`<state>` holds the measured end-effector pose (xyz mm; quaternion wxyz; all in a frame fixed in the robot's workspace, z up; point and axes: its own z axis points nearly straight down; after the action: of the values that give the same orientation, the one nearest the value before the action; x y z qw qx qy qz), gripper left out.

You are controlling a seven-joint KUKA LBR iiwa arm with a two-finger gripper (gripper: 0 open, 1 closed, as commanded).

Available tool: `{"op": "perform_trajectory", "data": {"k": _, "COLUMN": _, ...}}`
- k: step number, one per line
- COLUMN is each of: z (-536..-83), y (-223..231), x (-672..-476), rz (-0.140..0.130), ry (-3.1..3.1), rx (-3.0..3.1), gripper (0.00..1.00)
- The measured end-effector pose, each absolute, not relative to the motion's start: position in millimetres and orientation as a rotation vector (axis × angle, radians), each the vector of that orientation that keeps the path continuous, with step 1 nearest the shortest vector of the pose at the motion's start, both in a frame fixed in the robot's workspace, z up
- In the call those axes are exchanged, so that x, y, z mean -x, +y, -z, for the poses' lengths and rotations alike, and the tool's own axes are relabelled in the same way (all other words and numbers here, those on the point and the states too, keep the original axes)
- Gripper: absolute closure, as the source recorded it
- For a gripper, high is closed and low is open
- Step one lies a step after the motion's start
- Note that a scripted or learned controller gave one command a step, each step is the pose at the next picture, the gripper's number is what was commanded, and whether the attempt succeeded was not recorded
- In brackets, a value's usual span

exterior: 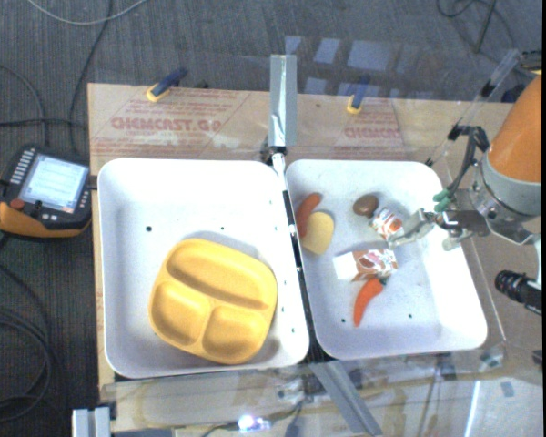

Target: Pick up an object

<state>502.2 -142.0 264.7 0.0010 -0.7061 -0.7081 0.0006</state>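
My end effector (pixel 419 224) is down in the right bin (pixel 455 330), near its right wall, reaching in from my orange-banded wrist at the side. It sits just beside a small red-and-white wrapped packet (pixel 388 222), close enough that the two may be touching, but the view is too small and cluttered there for me to tell whether I am spread or closed, so I will not claim either. I see nothing clearly between my tips, so I judge that I hold nothing yet.

The candidates for picking all lie in this right bin: the packet at my tip, a second red-and-white packet (pixel 369 263) a little lower and toward the middle, an orange carrot (pixel 367 302) lying just below that one, a brown rounded piece (pixel 366 205) near the upper middle, and a pale yellow potato-like piece (pixel 319 231) with a reddish sausage shape (pixel 306 211) close to the left wall. Everything rests on the bin floor.

The left bin (pixel 127 198) carries a yellow divided tray (pixel 214 299), well apart from me.

So the task reads as early: I am at an object but the grasp and the lift are both left to do
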Motion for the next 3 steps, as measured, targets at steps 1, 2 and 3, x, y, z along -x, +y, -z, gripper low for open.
{"op": "perform_trajectory", "data": {"k": 1, "z": -115.6, "y": -162.4, "x": -537.7, "rz": 0.031, "ry": -2.283, "rx": 2.198, "gripper": 0.00}}
{"op": "perform_trajectory", "data": {"k": 2, "z": -108.5, "y": -189.1, "x": -571.7, "rz": 0.048, "ry": -2.271, "rx": 2.211, "gripper": 0.00}}
{"op": "perform_trajectory", "data": {"k": 3, "z": -108.3, "y": -209.4, "x": -603.4, "rz": 0.042, "ry": -2.252, "rx": 2.231, "gripper": 0.00}}
